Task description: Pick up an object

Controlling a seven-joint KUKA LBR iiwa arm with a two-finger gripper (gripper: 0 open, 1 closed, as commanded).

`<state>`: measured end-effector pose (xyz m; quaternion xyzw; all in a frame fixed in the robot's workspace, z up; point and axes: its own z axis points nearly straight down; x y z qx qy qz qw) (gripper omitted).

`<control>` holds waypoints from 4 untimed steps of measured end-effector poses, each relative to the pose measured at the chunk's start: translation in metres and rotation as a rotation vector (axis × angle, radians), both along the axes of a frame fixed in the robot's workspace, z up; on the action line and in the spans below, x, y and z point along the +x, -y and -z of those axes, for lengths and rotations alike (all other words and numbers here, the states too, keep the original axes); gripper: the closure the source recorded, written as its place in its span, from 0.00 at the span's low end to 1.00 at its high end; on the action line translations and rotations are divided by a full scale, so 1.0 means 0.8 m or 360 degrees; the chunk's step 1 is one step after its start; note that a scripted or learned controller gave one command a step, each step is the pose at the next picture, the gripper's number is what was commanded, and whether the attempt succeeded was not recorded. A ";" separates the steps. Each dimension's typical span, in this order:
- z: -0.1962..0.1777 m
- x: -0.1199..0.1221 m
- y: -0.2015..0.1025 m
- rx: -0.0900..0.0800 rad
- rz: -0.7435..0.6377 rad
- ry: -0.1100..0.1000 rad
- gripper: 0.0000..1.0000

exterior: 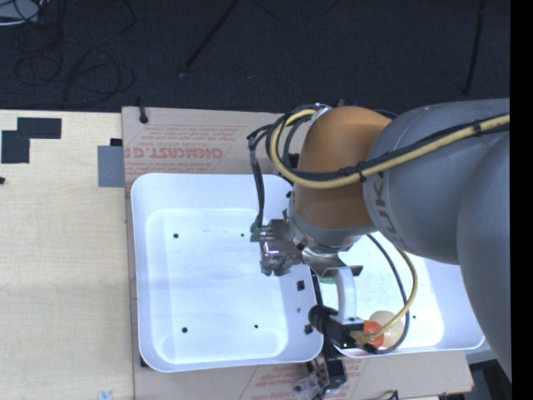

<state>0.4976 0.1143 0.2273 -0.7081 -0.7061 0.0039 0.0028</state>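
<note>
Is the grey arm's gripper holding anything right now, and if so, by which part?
Cannot be told. The gripper hangs over the right side of the left shallow white bin, and the arm's own wrist blocks the view beneath it.

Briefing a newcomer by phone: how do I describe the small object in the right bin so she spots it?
Start at the right white bin, under the grey arm. Near its front rim, toward the side next to the left bin, lies a small pale round object. Its orange-red patch sets it apart from the plain white bin around it.
</note>
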 end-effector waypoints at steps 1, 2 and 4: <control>0.025 -0.030 0.115 -0.0003 0.0011 0.0003 1.00; 0.012 -0.028 0.109 0.0002 0.0002 0.0003 1.00; -0.011 -0.028 0.111 0.0003 0.0010 -0.0007 1.00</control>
